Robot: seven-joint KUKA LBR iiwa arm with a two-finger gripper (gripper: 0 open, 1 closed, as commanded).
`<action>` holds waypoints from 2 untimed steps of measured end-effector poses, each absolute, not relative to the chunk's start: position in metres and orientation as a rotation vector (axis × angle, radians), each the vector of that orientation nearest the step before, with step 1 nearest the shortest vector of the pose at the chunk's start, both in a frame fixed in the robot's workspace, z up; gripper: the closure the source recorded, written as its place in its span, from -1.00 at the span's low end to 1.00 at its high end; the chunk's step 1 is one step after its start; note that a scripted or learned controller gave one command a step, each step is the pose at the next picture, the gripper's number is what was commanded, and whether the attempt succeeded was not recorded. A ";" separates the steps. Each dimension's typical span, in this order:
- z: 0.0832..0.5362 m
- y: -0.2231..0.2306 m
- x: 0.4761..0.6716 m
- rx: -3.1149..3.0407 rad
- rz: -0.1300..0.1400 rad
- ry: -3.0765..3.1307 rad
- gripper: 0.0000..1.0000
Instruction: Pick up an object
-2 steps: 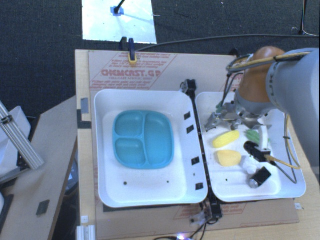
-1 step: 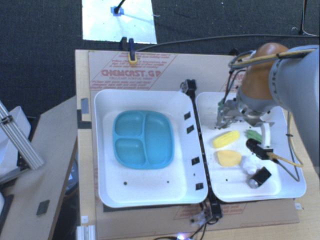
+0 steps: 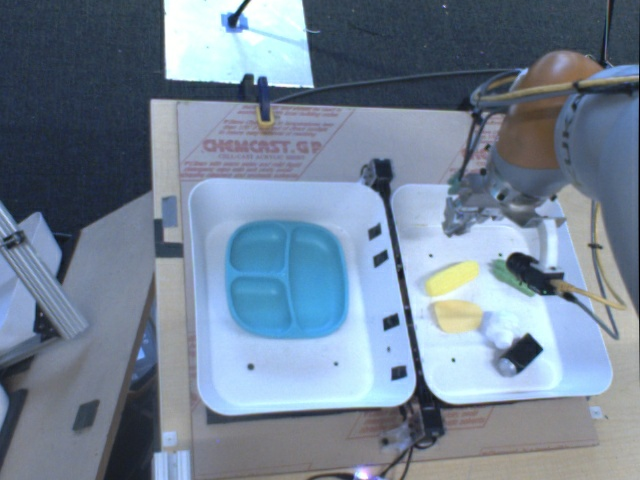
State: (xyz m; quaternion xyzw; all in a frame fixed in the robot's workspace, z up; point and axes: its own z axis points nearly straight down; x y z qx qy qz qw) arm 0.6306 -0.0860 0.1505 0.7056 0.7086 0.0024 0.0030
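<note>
Bench (image 3: 170, 298) w/ a brown board (image 3: 330, 133) on top, red lettering across the board's far part. Grey arm (image 3: 600, 138), orange band above the wrist, comes in from view R and hangs over the far side of the R bin. White sheet (image 3: 235, 23) lies on the dark floor beyond the bench.

Two shallow white bins sit side by side on the board, meeting along a black seam w/ small black clips (image 3: 388, 258): L bin (image 3: 230, 378), R bin (image 3: 575, 353).

L bin: blue plate (image 3: 288, 278), 3 compartments, flat, approx centre.

Gripper (image 3: 453, 224) is over the far-L part of the R bin, above bare white floor, pointing down. Can't tell if it's released or clenched. No obj seen in it, and it's apart from all the objs.

All the pickable objs are in the R bin, middle to near side:
- banana (image 3: 452, 278), yellow, lying tilted, on the near side of the gripper, not touching it.
- yellow wedge (image 3: 457, 316), just beside the banana on its near side.
- green piece (image 3: 503, 271), R of the banana, partly hidden, shape unclear.
- black block (image 3: 520, 351) w/ a silvery end, towards the near-R of the bin.
- white lump (image 3: 497, 325), btw wedge and block, right up against the wedge.

Small blue clamp (image 3: 263, 98) w/ a yellow tip sits at the board's far edge.
</note>
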 end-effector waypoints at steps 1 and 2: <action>0.204 -0.091 0.623 2.216 0.007 2.219 1.00; 0.249 -0.095 0.621 2.214 0.006 2.221 1.00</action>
